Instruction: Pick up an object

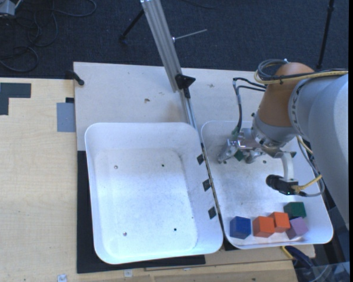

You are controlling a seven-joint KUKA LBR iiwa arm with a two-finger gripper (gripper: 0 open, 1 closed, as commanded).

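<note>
Orange, blue, green and purple blocks (272,223) sit clustered at the right bin's (235,192) near edge. The gripper (242,150) hangs over that bin's far half, well apart from them; whether it is released or clenched I cannot tell. The blocks lie nearward and slightly right of it.

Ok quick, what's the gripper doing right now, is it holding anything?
Gripper: over the right bin, away from the blocks; open or closed cannot be told, nothing visibly held.
</note>
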